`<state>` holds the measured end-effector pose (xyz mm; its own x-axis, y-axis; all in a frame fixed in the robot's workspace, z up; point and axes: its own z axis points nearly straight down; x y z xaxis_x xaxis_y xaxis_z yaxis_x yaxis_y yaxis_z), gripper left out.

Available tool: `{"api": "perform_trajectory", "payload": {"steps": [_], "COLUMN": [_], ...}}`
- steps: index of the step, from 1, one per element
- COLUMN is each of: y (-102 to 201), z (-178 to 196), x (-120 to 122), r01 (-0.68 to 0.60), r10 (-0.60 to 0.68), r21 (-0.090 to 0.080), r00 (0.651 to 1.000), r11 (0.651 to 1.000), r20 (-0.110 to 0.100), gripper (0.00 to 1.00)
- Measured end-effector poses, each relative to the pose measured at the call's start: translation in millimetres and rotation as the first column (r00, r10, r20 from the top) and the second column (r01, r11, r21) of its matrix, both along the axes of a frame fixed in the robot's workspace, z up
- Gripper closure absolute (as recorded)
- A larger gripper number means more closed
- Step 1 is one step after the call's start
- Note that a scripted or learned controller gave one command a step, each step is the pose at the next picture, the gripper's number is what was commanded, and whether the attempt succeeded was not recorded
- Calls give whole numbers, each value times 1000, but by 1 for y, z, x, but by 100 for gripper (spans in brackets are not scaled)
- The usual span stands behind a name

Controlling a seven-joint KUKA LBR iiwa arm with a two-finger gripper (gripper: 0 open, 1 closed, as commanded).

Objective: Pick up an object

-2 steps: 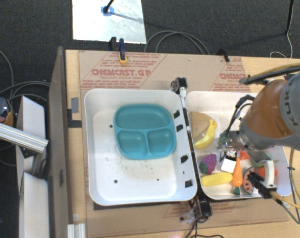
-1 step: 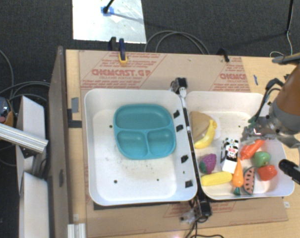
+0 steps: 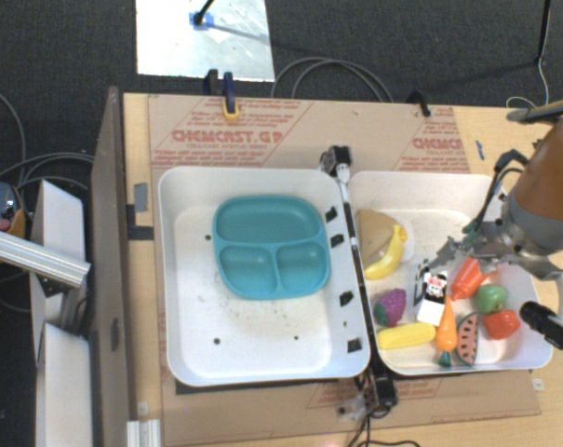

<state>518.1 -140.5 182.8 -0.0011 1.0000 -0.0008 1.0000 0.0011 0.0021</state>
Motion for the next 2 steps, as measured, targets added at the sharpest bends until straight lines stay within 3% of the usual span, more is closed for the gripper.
{"api": "perform_trajectory", "payload": {"steps": [1,2], "y": [36,22], "z": [-80,-101], "x": [38,142], "r01": [1,-14], "r10": [0,14], "r21": [-2,10], "r00": [1000,999], "r11": [1000,1000], "r20": [7,-49], "gripper": [0,0]}}
